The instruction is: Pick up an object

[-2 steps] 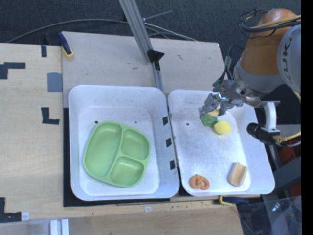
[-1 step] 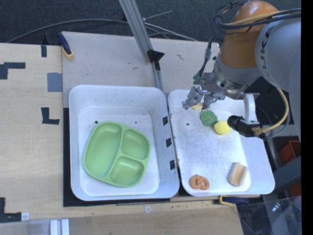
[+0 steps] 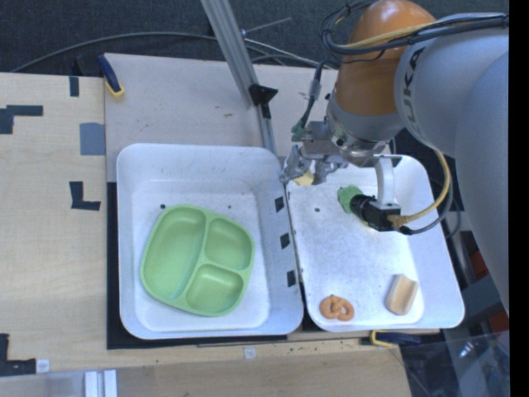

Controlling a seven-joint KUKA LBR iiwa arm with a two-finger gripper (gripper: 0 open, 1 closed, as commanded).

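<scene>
The gripper (image 3: 304, 172) hangs at the right bin's (image 3: 430, 304) upper-left rim, jaws clamped on 1 pale yellow piece (image 3: 304, 179). Open floor below holds 1 pretzel (image 3: 336, 308), 1 bread piece (image 3: 401, 294), 1 green object (image 3: 349, 196).

Below me lies the bench (image 3: 50, 222), pale wood with dark tape marks on its left part. Two shallow white bins sit on it side by side, their inner rims touching. The left bin (image 3: 132, 160) carries a green divided plate (image 3: 197, 260). The right bin (image 3: 442, 300) carries a pretzel (image 3: 336, 308) and a tan bread-like piece (image 3: 401, 294) near its front edge, and a green object (image 3: 349, 196) farther back. A slanted metal pole (image 3: 235, 52) rises from the bench behind the bins.
</scene>
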